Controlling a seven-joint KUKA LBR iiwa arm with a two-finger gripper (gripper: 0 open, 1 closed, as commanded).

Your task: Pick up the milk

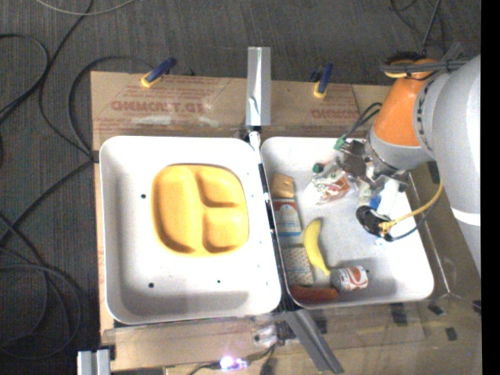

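A yellow divided tray [201, 208] lies in the left white bin [117, 272]. In the right bin [414, 276], a banana [314, 245] lies near the middle, a red-and-white can [349, 278] on its side just below it, a sausage [314, 293] along the front wall. Clamps [158, 72] grip the cardboard [176, 108] behind

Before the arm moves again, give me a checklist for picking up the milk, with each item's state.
1. Arm over the right white bin: ok; the end effector sits in its upper part.
2. Milk identified: cannot tell; a crumpled red-and-white package lies by the end effector.
3. Something held: cannot tell.
4. Yellow banana away from the end effector: ok, mid-bin.
5. Red-and-white can out of the way: ok, near the front wall.
6. Yellow divided tray in the left bin: ok.
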